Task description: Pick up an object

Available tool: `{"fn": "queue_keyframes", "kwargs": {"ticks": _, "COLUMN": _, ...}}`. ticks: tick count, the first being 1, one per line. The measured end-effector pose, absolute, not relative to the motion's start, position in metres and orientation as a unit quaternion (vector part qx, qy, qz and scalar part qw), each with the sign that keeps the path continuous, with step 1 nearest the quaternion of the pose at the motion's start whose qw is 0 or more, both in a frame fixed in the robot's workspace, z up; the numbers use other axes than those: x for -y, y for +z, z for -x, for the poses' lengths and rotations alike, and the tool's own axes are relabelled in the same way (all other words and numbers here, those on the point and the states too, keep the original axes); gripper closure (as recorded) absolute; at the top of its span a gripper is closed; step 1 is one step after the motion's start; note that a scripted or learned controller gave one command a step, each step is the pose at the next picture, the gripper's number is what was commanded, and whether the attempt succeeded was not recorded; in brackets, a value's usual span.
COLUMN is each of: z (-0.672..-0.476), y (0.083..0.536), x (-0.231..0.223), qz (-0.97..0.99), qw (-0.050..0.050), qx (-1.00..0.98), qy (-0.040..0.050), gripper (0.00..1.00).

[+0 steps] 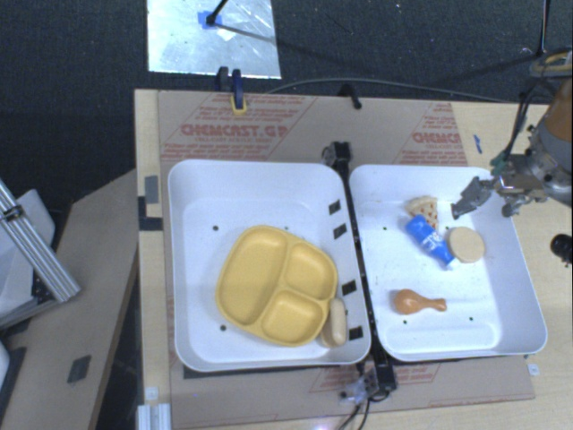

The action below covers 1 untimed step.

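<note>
Orange drumstick toy (417, 303) lying flat, blue cylinder (430, 241) beside tan disc (466, 245), claw (488, 195) apart.

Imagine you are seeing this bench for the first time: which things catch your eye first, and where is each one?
The big yellow divided tray fills much of the left bin, with a small beige piece at its lower right edge. In the right bin, a blue tube lies between a tan chunk and a round beige disc, with an orange drumstick toy below. The gripper hangs over that bin's upper right.
</note>
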<state>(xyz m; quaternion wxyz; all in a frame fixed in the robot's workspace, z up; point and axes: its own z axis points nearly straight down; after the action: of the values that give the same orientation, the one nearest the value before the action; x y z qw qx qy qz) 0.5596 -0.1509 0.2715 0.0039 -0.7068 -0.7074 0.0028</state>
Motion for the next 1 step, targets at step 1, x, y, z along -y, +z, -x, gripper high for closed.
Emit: {"fn": "queue_keyframes", "kwargs": {"ticks": 1, "z": -0.5617, "y": 0.2778, "x": 0.1505, "qz": 0.706, "qw": -0.001, "qx": 0.708, "qy": -0.0004, "gripper": 0.0}}
